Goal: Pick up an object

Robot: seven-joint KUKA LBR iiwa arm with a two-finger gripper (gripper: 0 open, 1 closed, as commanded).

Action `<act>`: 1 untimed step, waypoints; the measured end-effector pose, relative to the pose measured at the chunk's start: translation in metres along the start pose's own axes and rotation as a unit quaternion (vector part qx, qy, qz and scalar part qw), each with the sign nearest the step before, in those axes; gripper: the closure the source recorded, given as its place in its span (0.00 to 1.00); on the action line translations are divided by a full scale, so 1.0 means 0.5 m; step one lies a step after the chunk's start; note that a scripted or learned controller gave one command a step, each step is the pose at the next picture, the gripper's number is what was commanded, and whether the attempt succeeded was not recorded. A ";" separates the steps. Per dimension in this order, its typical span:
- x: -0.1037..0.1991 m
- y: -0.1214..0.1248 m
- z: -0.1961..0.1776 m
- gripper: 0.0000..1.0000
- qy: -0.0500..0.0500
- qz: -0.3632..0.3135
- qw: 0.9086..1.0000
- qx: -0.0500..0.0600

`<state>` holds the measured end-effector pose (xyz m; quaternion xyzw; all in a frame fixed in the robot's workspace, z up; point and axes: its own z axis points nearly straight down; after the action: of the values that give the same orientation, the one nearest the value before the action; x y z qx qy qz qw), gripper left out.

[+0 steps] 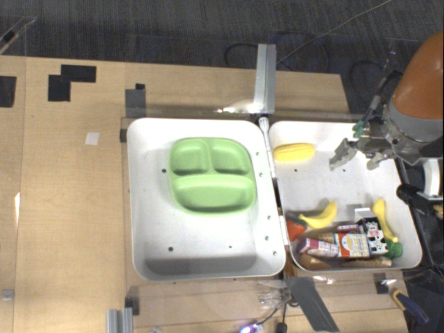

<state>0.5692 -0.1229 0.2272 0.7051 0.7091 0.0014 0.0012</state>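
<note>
Objects for picking lie in the right shallow white bin [333, 186] on my feed, and the fingers [355, 152] hang over its upper middle, carried by the grey arm with the orange band [420, 89] that reaches in from the right. I see the two metal fingers spread apart with nothing between them, one fingertip [338, 157] pointing toward the left of the bin and the other tip further right. Just to the left of the fingers, near the bin's top left corner, rests a pale yellow oblong piece like a lemon or small squash [293, 152], apart from the fingertips. Well below the fingers, along the bin's lower edge, I can make out a small curved yellow banana [319, 216], a red-and-white printed carton lying flat [352, 243], a second slim yellow banana-shaped piece [381, 217] toward the right, and some red and green bits that are too crowded for me to name. Far to the left of the fingers, across the divider between the bins, the left shallow white bin [152, 241] holds a light green plastic plate with three compartments [210, 174], sitting flat near its middle. Both bins rest on the light wooden worktop [62, 207], which stretches away further left of the fingers.
</note>
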 end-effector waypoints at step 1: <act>-0.007 -0.165 0.207 0.00 0.000 0.039 0.999 0.001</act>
<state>0.4871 -0.1268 0.1235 0.7319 0.6814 0.0006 0.0003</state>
